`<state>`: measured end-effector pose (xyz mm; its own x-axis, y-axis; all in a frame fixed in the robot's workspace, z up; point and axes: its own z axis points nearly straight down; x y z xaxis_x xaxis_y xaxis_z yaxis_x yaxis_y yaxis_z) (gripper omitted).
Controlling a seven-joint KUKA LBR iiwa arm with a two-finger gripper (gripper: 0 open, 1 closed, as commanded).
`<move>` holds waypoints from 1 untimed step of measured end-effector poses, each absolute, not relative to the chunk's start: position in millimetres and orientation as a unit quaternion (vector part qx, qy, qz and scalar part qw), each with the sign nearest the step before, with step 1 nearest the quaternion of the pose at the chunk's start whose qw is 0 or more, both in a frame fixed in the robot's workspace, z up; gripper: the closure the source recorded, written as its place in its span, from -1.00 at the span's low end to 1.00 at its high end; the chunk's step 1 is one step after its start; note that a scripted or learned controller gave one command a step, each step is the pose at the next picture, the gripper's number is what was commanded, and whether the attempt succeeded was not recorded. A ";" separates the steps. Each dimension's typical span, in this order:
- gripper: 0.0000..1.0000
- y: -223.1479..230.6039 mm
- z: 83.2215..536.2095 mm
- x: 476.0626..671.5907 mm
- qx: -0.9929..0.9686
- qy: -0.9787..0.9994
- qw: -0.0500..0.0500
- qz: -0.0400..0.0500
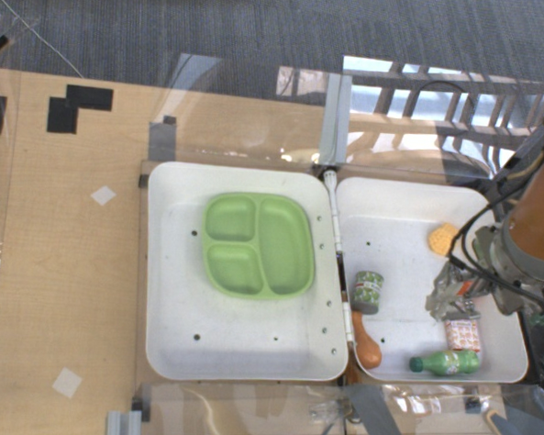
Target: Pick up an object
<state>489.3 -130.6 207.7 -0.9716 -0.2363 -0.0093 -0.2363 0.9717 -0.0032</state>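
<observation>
The right bin [410, 211] holds several small objects. A little can with a green label [367, 289] stands near its left wall. An orange-brown, carrot-like item [365, 347] lies at the front left corner. A green bottle [444, 362] lies on its side along the front wall, and a red-and-white packet [464, 335] sits just behind it. A yellow-orange piece [443, 237] rests further back. My gripper [451, 302] hangs over the right part of this bin, directly behind the packet and in front of the yellow piece. Nothing visibly hangs from it.
The left bin [168, 344] carries a light green divided plate [256, 245] at its middle. A raised divider [335, 262] separates the two bins. My arm, with its orange band [538, 219], covers the right bin's right edge. A metal frame [444, 103] stands behind the bins.
</observation>
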 end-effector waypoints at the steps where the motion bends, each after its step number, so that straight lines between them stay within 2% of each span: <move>1: 1.00 -120.8 204.7 500.4 -0.263 0.965 0.004 -0.001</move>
<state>500.4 -120.8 204.7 -0.8614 -0.5079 -0.0075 -0.5079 0.8614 -0.0043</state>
